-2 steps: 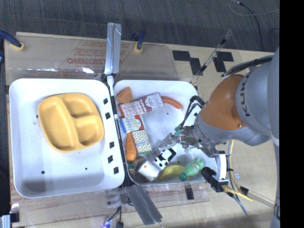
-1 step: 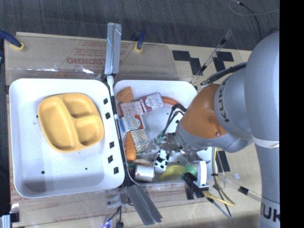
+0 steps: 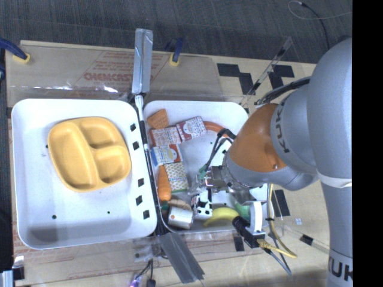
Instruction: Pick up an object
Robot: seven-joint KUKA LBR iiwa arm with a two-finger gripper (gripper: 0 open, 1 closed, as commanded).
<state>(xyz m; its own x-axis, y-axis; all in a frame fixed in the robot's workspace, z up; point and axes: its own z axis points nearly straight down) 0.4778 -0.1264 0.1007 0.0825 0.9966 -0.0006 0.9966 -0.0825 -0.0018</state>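
Note:
My gripper (image 3: 205, 190) is low in the right bin (image 3: 197, 107), reaching in from the right under the orange-banded wrist. It hangs over the bin's lower middle. A black-and-white die (image 3: 203, 207) lies just below it, and a checkered box (image 3: 175, 175) just to its left. A yellow banana (image 3: 219, 214) and a silver can (image 3: 179, 216) rest along the bin's near edge. Beside the box an orange carrot (image 3: 163, 188) stands along the left wall. The arm hides the right part of the bin.
Small cartons (image 3: 179, 132), a blue-and-white packet (image 3: 166, 155) and an orange wedge (image 3: 157, 118) lie in the right bin's upper part. A green item (image 3: 242, 209) peeks out under the wrist. The left bin (image 3: 30, 178) holds a yellow divided tray (image 3: 88, 153).

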